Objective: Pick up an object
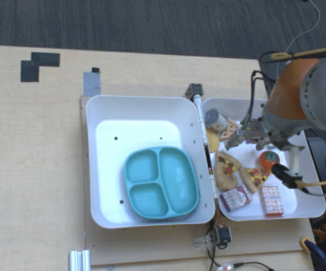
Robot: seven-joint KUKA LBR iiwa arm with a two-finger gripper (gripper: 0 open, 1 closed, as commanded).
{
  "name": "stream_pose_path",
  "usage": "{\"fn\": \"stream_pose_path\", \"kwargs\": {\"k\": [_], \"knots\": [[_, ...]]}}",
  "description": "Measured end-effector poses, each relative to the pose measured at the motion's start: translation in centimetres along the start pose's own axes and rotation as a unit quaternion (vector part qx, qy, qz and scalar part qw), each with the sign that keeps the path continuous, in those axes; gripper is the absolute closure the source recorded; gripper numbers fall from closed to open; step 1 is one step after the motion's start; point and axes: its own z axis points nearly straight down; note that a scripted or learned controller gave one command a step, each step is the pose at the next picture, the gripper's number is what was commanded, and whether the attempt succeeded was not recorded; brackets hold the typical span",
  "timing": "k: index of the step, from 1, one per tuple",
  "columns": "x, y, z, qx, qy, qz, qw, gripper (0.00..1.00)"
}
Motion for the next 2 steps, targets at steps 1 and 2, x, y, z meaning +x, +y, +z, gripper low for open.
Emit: {"fn": "stream_pose_path", "kwargs": {"k": [1, 2], "knots": [[0.07, 0.14, -1.09, -0.002, 0.000, -0.001, 1.0000, 1.00], [0.07, 0.13, -1.08, -0.001, 0.000, -0.001, 1.0000, 0.00]]}}
